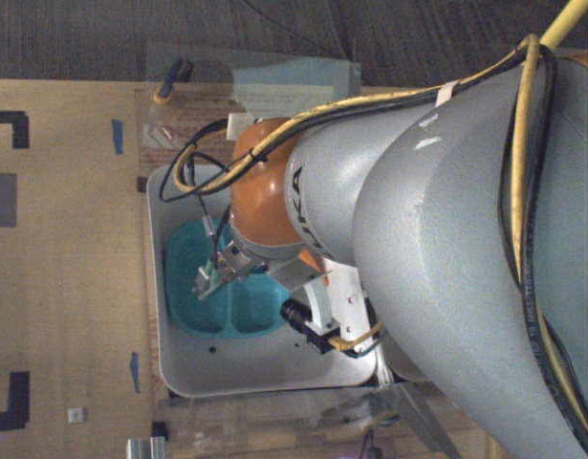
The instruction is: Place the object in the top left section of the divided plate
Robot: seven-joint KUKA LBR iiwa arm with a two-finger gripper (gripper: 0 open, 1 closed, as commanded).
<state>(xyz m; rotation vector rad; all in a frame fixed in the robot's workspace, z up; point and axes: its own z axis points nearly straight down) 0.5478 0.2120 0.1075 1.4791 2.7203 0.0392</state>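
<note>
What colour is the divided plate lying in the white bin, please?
The divided plate is teal, a blue-green, seen best in the camera view, left of the arm's orange band.

The divided plate (193, 299) lies in the bin (265, 371), toward the bin's left side; the bin rests on the tabletop (64, 285); the arm (418, 247) reaches in from the right, above bin and plate; the end effector (209, 277) hangs over the plate.
</note>
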